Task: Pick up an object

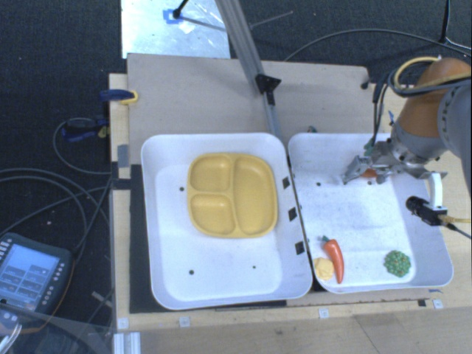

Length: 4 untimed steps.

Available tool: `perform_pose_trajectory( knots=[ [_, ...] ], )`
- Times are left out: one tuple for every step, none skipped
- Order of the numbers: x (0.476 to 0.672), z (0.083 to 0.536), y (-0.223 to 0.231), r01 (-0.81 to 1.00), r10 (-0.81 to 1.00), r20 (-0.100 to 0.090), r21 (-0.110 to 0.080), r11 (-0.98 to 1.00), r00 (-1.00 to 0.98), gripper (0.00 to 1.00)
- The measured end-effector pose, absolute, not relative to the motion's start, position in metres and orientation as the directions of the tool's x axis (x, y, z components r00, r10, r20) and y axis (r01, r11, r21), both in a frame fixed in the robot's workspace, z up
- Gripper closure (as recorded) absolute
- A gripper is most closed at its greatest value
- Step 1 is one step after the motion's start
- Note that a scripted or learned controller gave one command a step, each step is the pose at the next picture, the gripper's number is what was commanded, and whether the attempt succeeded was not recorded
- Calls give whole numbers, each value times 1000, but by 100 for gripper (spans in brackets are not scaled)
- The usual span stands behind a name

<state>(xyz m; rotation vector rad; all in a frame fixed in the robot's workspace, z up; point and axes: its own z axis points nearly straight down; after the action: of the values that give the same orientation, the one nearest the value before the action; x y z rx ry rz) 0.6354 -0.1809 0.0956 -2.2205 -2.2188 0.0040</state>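
Observation:
My gripper (pixel 366 171) hangs over the upper part of the right bin (pixel 369 216), with the arm reaching in from the right. Its fingers are closed on a small orange object (pixel 367 173) that shows between them, lifted off the bin floor. At the bin's front, a red-orange carrot (pixel 335 258) with a green top lies beside a small yellow piece (pixel 324 269). A green broccoli floret (pixel 397 262) rests near the front right corner.
The left bin (pixel 166 227) holds a yellow divided plate (pixel 232 195). A grey pole (pixel 243 43) slants down to the gap between the bins at the back. A black part (pixel 426 211) of the arm overhangs the right bin's right rim.

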Motion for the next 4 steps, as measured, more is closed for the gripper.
perform_pose_trajectory(
  knots=[
    [638,111,-181,1000,1000,-2,6,-1,1,100],
    [635,174,-177,1000,1000,-2,8,3,-3,100],
    [644,221,-176,1000,1000,-2,8,7,-7,100],
    [645,276,-176,1000,1000,-2,9,8,-8,100]
  ],
)
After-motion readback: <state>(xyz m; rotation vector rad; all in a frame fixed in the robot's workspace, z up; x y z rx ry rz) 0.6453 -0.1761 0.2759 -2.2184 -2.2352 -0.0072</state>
